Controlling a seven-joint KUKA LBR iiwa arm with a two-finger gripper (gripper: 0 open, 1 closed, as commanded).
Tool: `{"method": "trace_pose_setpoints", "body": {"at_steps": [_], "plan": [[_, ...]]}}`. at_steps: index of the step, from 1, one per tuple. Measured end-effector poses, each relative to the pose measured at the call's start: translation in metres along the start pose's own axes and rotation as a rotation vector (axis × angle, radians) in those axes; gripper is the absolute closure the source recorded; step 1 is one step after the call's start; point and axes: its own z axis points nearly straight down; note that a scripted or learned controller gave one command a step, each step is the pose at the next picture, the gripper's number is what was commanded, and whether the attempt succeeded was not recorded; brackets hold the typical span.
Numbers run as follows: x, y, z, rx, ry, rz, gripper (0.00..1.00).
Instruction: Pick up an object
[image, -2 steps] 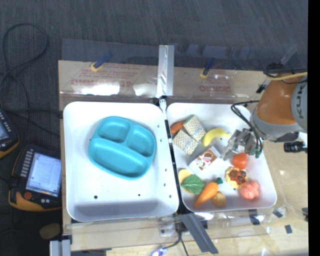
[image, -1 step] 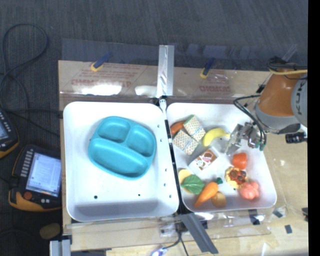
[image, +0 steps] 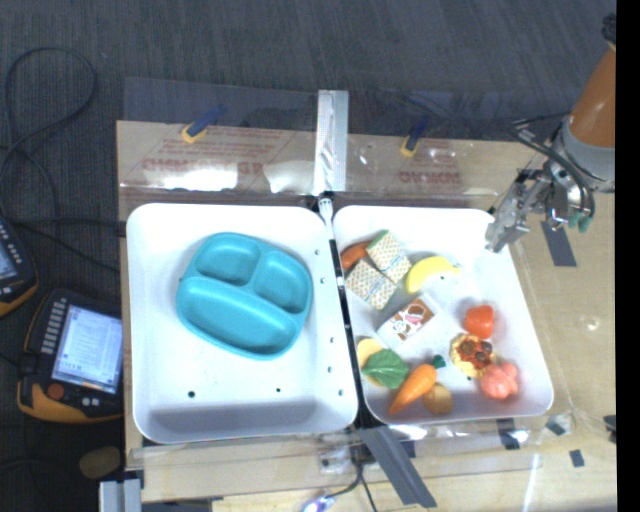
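Gripper (image: 512, 222) at two o'clock above right bin (image: 530, 330) corner, fingers spread and holding nothing, toy carrot (image: 414, 386) at five o'clock, blue divided plate (image: 244, 292) in left bin (image: 150, 330).

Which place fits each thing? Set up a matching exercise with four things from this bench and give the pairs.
Things:
1. blue divided plastic plate
2. orange toy carrot
3. yellow toy banana
4. gripper

Places:
A. near edge of right bin
B. above right bin's far right corner
C. left bin
D. far half of right bin

Pairs: 1-C, 2-A, 3-D, 4-B
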Motion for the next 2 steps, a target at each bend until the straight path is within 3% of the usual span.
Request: {"method": "trace_pose_setpoints", "body": {"at_steps": [1,2], "plan": [[0.0517,-0.0146,-0.0781,-0.002,0.000,0.034,1.00],[0.0504,-0.0135,-0.0880,-0.002,-0.004,0.033,1.00]]}}
